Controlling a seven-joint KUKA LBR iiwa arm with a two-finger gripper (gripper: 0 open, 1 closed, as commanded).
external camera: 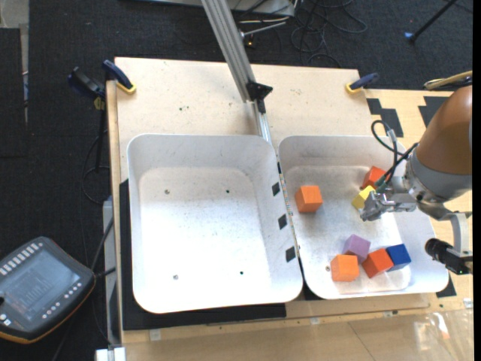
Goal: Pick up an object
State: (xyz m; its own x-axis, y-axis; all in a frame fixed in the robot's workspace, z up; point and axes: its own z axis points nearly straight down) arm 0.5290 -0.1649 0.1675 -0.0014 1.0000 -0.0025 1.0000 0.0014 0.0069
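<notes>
- The metal gripper (373,210) hung low over the right bin (316,153), just beside a small yellow block (366,195); whether it gripped anything could not be told.
- An orange cube (308,198) sat apart mid-bin.
- Purple (357,245), orange (345,268), red (378,262) and blue (398,256) cubes clustered near the smooth front rim.

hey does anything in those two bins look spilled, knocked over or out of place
Nothing stands out. The blocks all sit inside the right bin, including an orange block lying apart; the gripper is by a yellow block.
</notes>
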